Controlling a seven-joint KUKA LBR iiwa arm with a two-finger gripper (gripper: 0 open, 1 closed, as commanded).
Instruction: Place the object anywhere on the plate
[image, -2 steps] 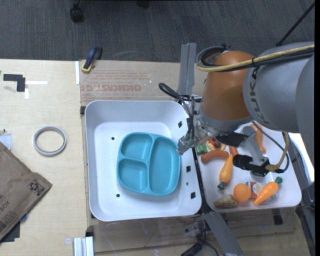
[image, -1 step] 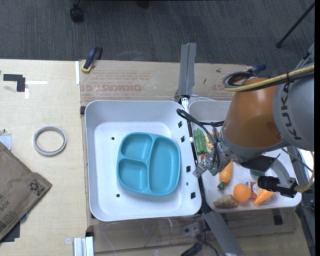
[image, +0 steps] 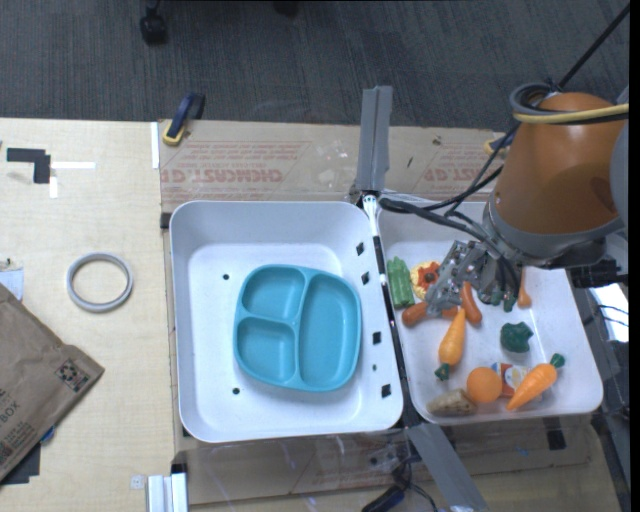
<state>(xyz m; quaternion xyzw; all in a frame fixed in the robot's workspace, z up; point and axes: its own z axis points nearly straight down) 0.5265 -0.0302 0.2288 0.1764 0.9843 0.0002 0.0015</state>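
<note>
We see the gripper (image: 462, 285) low in the right bin (image: 585, 395), just right of the blue divided plate (image: 298, 327), which lies alone in the left bin (image: 200, 300). We cannot tell how the gripper is set. Right under it lies a small red sausage-like piece (image: 470, 303); nearby, farther from the plate, are two toy carrots (image: 453, 338) (image: 532, 384), an orange (image: 484, 385), a green broccoli piece (image: 516, 336) and a green vegetable (image: 400, 282) by the bin's wall nearest the plate.
</note>
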